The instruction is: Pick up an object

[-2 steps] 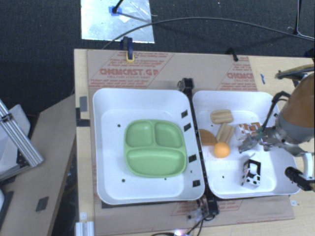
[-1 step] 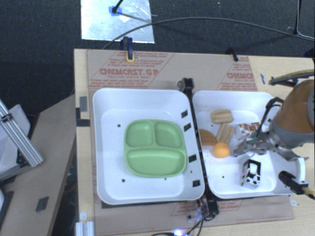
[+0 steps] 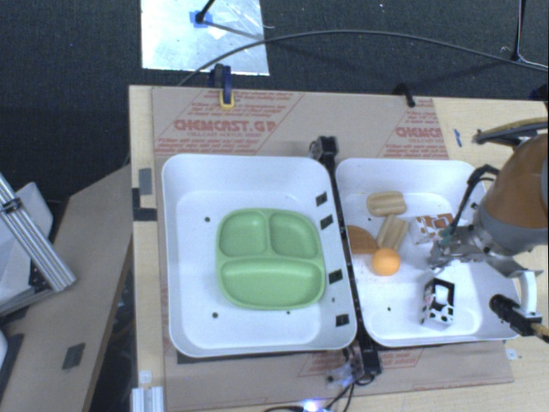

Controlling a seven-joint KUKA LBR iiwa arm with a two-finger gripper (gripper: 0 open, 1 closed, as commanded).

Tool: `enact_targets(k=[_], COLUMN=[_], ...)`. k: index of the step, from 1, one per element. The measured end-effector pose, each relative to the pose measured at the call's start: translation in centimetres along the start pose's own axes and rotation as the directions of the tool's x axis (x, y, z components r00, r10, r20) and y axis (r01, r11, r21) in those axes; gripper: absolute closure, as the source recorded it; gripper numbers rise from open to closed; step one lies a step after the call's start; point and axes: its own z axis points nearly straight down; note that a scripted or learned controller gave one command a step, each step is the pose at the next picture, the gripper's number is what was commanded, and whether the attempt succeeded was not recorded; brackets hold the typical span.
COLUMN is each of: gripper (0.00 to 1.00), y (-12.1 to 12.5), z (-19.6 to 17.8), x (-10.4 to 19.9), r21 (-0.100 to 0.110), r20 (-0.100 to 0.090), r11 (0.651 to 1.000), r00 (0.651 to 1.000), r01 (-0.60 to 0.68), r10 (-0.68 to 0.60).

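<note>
Gripper (image 3: 446,249), finger state indiscernible, hangs above the right bin (image 3: 403,337); orange ball (image 3: 386,263) lies just leftward.

The arm (image 3: 519,200) is running off the picture at three o'clock, so most of its body is going unseen. The gripper (image 3: 446,249) is hanging over the right bin (image 3: 403,333), and its fingers are blurring into dark metal; whether they are parted is not something I can tell. It is covering part of a red-and-white patterned item (image 3: 431,222) at its eleven o'clock, too small to identify. A brown piece (image 3: 360,239) is lying partly tucked under the wooden block (image 3: 392,231). At nine o'clock, a metal frame (image 3: 30,239) is getting cut off by the edge.
</note>
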Motion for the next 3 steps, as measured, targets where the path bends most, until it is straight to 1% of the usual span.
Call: enact_targets(k=[1, 2, 3], gripper=[1.00, 1.00, 1.00], y=[0.5, 0.0, -0.2], z=[-5.3, -10.9, -15.3], x=[1.0, 0.1, 0.3], r21=[-0.003, -0.004, -0.003], r20=[0.000, 0.002, 0.001], r11=[1.000, 1.000, 1.000], r00=[1.000, 1.000, 1.000], r01=[0.005, 0.003, 0.005], r10=[-0.005, -0.003, -0.005])
